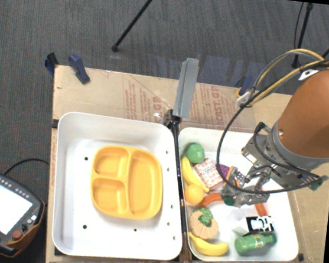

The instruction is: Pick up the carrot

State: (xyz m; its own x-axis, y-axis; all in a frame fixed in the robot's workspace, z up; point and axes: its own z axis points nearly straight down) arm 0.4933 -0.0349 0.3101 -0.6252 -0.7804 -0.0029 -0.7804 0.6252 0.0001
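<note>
Two shallow white bins are sitting side by side on a cardboard-covered bench (127, 93). The left bin (73, 146) is occupying the centre-left of the frame and is holding a yellow divided plate (127, 183) with three compartments, lying flat near its middle. The right bin (290, 244) is lying at the lower right and is carrying a crowd of toy foods.

The arm (312, 113), showing its orange band, is reaching in from the right edge and is hanging over the upper right part of that bin. Its gripper (247, 194) is hovering low over the middle of the bin; whether its fingers are spread or closed cannot be told from here, since cables and brackets are blurring them.

The carrot (212, 198) is lying just left of the gripper, orange and partly hidden, with a second orange bit (261, 209) showing on the gripper's right side. A green pepper (195, 152) is resting at the bin's upper left, a banana (187, 171) below it, a lemon (193, 194) beneath that, and a white packet (210, 173) beside them. A round tan fruit with a green top (204, 222) is lying lower, a second banana (209, 245) at the bottom edge, and a green bottle (254, 242) at the lower right.

A teach pendant (0, 212) is lying on the floor at the lower left.
</note>
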